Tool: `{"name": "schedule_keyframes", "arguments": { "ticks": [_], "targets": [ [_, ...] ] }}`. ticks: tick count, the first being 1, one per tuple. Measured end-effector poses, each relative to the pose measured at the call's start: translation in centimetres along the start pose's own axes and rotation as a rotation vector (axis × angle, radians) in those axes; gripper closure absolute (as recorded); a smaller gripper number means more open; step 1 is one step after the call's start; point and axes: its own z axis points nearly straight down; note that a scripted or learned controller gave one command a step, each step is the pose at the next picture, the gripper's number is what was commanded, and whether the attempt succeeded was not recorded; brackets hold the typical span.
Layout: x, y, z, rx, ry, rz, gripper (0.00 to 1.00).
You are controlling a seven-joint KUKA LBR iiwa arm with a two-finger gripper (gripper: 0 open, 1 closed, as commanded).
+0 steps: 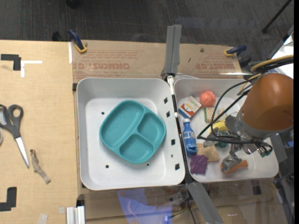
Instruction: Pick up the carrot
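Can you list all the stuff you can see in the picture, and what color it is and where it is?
bins: 2, white, side by side on the bench
plate: 1, teal, three compartments, in the left bin
bottle: 1, blue, right bin, by its left wall
ball-like toy: 1, orange-pink, right bin, top
small packet: 1, white with red and green, right bin, beside the ball-like toy
purple toy: 1, purple, right bin, bottom left
tan toy: 1, beige, right bin, just above the purple toy
carrot: 1, orange, right bin, bottom, at the gripper
scissors: 1 pair, grey, on the bench at left
clamps: 2, blue and yellow, top edge of the cardboard
arm: 1, orange band, over the right bin
gripper: 1, grey, low in the right bin
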Motion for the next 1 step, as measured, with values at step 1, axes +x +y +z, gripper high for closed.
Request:
{"name": "schedule_keyframes", "arguments": {
  "ticks": [1],
  "targets": [
    [-0.86,1.12,2.42,0.003,-0.003,0.083,0.0]
  ]
}}
